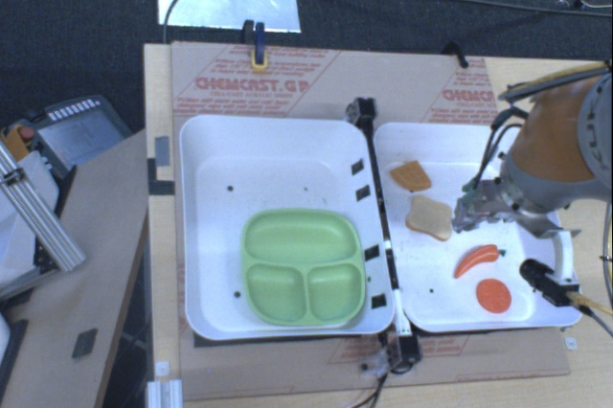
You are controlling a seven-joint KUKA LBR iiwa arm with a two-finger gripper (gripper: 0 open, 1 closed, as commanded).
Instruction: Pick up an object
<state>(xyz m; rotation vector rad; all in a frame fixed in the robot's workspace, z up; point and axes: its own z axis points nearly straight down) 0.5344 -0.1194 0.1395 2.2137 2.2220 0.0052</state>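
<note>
Two white bins sit side by side on the bench. The left bin (pixel 206 205) has a green tray (pixel 303 264) w/ three sections, near its front. The right bin (pixel 431 296) has four small things: an orange cracker-like piece (pixel 411 175) near the back, a tan bread-like piece (pixel 429 217) just below it, a red chili pepper (pixel 476 258) and a red round slice (pixel 494 295) towards the front. The arm (pixel 565 152) reaches in from the right – its gripper (pixel 466 213) is down low, right beside the tan piece, maybe touching its right edge. Can't tell if it grips anything, it's too blurry. The pepper lies just below the gripper, apart from it.
</note>
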